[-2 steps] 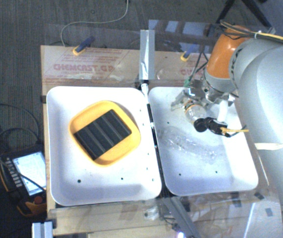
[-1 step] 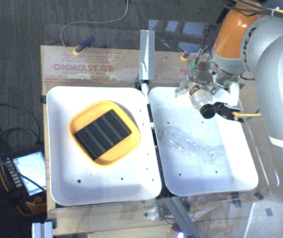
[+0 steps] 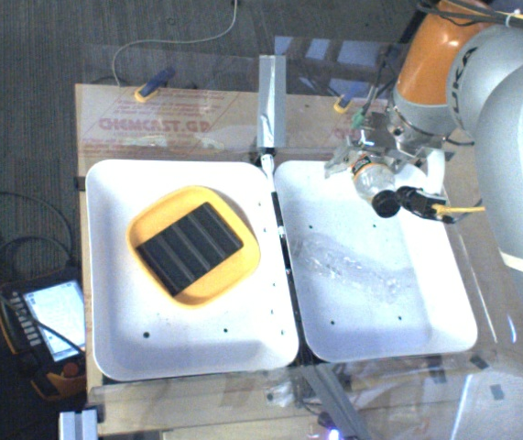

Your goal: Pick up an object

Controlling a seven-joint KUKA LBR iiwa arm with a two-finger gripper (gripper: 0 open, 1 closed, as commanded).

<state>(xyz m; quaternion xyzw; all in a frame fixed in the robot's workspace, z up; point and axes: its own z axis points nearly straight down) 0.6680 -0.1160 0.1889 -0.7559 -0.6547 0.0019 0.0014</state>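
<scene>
A yellow, rounded object with a black ribbed top (image 3: 193, 244) lies in the left bin (image 3: 114, 337), turned at a slant. A crumpled clear plastic piece (image 3: 353, 269) lies flat in the middle of the right bin (image 3: 426, 333). My gripper (image 3: 375, 183) hangs over the far edge of the right bin, well above and behind the clear plastic and far to the right of the yellow object. Nothing is seen held in it.
The grey arm with its orange band (image 3: 430, 58) fills the top right and overhangs the right bin's far corner. A metal divider post (image 3: 267, 104) stands behind the gap between the bins. A tablet and cables (image 3: 46, 314) lie on the floor to the left.
</scene>
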